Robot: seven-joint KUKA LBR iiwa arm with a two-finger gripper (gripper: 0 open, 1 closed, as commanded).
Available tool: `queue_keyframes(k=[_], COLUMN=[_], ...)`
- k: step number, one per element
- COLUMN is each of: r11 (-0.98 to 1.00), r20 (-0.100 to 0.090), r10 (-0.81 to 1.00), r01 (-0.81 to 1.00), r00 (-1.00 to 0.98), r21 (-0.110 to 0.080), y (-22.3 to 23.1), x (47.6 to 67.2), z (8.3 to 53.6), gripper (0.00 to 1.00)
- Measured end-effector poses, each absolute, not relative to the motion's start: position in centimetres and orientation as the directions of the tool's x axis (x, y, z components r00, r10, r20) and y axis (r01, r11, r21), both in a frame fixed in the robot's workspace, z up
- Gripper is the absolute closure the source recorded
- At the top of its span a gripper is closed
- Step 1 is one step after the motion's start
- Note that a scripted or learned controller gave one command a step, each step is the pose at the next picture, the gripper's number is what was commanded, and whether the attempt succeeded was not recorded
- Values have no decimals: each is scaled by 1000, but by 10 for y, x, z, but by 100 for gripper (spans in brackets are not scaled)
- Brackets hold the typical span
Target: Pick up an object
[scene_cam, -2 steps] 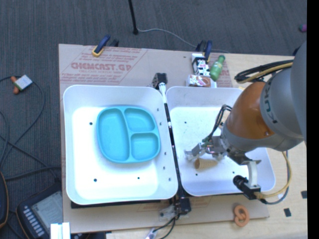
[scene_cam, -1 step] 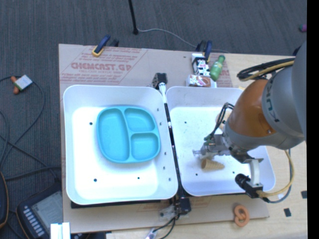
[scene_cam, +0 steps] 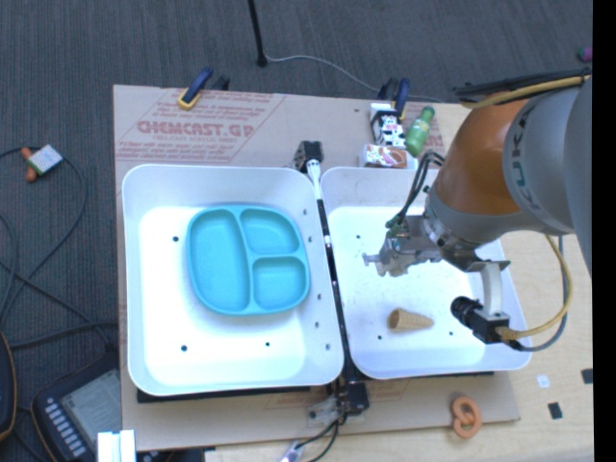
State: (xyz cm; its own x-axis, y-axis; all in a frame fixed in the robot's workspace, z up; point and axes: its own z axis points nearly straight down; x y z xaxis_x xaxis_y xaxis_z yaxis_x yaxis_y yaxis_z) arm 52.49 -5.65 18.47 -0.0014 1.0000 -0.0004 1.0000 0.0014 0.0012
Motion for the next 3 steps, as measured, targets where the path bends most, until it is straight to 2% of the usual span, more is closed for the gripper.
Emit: queue_keyframes(k=[1, 2, 3], r11=[-1, 2, 1], r20=[0, 0, 0], r10=[1000, 1000, 1000], r01=[1000, 1000, 1000], r00=[1, -2, -1], r21=[-2, -1, -1], y=[-57, -22, -24], x=[483, 484, 484], z=[184, 184, 184], gripper=[100, 100, 100])
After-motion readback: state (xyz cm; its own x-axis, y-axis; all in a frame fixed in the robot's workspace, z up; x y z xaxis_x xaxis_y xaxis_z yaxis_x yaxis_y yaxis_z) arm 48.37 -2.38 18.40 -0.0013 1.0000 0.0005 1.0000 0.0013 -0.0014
